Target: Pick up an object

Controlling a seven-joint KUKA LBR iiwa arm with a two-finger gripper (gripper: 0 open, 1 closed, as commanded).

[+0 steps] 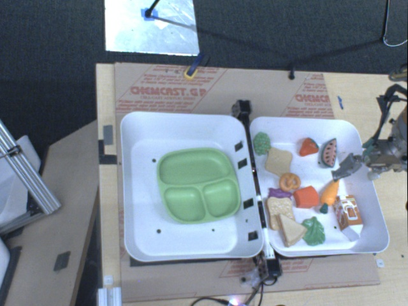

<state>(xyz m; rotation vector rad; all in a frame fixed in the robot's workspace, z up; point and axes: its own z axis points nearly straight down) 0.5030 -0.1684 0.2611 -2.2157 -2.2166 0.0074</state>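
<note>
Single fixed cam, mounted high above the worktop (210, 85), looking down at a slant. Far enough back to frame both white bins whole: left bin (137, 171), right bin (366, 171), plus dark floor beyond the far edge. Arm enters from frame right.

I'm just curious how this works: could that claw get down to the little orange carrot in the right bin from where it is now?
Probably yes. The claw hovers just above the small orange toy carrot, with nothing lying over it.

Divided tray (194, 185) in left bin (137, 171) (toy foods (290, 193) in right bin (370, 215)).
</note>
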